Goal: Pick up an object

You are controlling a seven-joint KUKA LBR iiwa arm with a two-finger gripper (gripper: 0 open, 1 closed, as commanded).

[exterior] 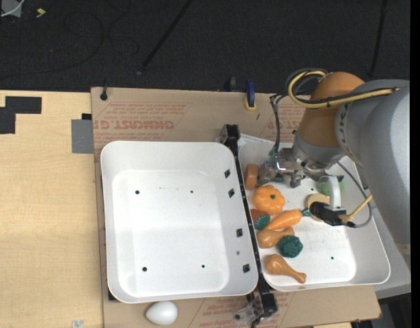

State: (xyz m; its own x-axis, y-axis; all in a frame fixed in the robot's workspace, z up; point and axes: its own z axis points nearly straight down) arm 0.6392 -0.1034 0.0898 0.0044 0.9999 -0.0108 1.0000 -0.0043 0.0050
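- At the bench (39, 217), seen from above: my grey arm reaches in from the view's right, and my gripper (286, 170) hangs low over the far part of the right bin (374, 265)
- I cannot tell from this angle whether my gripper is wide or narrow, and nothing can be seen held in it
- The things to pick from are toy foods crowded along the right bin's near-left side, close to the wall it shares with the left bin (169, 217)
- A small orange pumpkin (269, 199) sits just below my gripper in the view, near it; whether they touch I cannot tell
- An orange carrot (285, 219) lies at a slant just beside the pumpkin, towards the camera
- A tan gourd (271, 237) lies against the carrot's lower side, with a dark green lump (290, 246) just to its right
- A second, pear-shaped gourd (284, 268) lies nearest the camera, a little apart from the rest
- A brownish-orange piece (251, 177) stands by the dividing wall, left of my gripper
- A white egg (161, 312) rests outside both bins, on the cardboard sheet (162, 118) just in front of the left bin
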